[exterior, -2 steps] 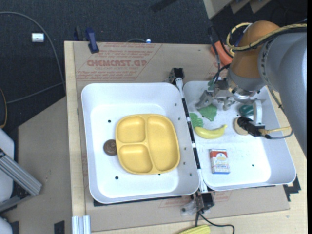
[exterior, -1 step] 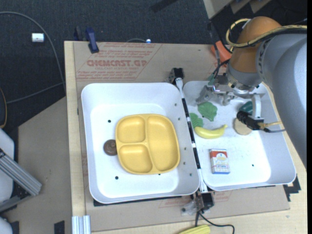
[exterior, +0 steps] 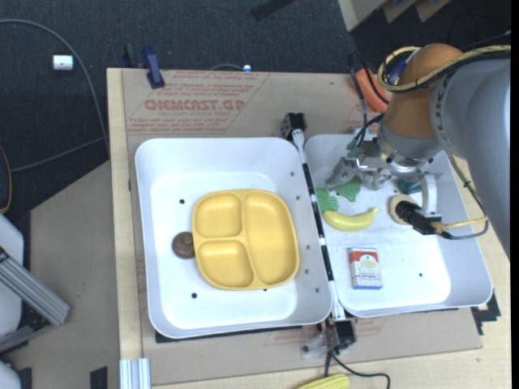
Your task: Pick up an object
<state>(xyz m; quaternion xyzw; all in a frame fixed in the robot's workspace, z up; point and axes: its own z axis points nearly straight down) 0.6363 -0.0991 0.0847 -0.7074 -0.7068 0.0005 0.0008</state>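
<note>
At centre right, the gripper (exterior: 350, 178), whose state I cannot tell, hovers near a curved yellow plastic banana (exterior: 351, 219), likely light and slippery; grasp mid-body.

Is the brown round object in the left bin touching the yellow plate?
Touching, as far as seen: in the camera view the brown round object sits against the yellow plate's left rim with no white gap between them.

Glossy yellow plastic divided plate (exterior: 245, 238); smooth white plastic bins (exterior: 158, 217); matt brown cardboard sheet (exterior: 195, 104) beneath
</note>
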